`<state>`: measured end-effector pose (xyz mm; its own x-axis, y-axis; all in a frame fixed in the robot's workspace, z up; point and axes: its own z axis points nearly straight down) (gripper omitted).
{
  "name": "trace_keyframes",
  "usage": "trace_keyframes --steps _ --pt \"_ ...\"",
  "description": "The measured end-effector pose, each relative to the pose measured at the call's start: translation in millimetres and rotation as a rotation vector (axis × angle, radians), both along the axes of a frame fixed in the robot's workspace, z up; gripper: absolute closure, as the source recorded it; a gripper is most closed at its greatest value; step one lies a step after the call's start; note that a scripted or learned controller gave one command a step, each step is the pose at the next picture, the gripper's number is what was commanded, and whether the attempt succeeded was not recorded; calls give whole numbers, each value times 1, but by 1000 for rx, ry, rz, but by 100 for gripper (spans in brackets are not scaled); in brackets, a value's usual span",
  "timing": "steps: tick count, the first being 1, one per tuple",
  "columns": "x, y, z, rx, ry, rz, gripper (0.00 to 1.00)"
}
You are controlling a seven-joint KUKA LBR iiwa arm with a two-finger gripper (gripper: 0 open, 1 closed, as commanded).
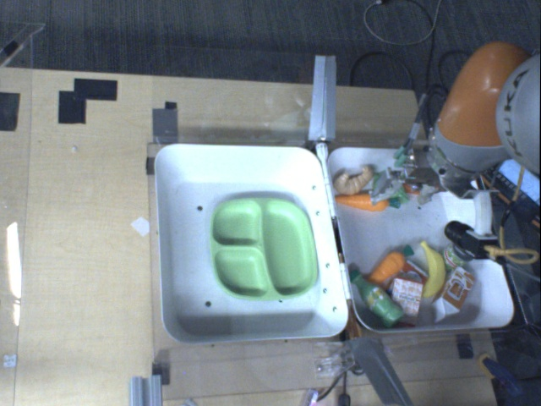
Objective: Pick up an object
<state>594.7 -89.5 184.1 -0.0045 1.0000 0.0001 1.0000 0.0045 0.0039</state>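
Nothing lifted yet: claw (397, 180) low in right bin (499, 311), opening impossible to tell, beside carrot (362, 201); grasp remaining.

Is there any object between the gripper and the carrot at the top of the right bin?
Nothing visible stands between them. The gripper hangs right above the carrot's right end, near the right bin's back wall. A piece of ginger lies just behind the carrot, to the gripper's side, not in its way.
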Motion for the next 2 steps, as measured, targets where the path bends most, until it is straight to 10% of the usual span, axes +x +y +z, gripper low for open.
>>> trace_keyframes --steps 1,2 --pt "33 -45 -84 0 -3 -45 0" --pt "35 -44 -73 0 -10 -45 100"
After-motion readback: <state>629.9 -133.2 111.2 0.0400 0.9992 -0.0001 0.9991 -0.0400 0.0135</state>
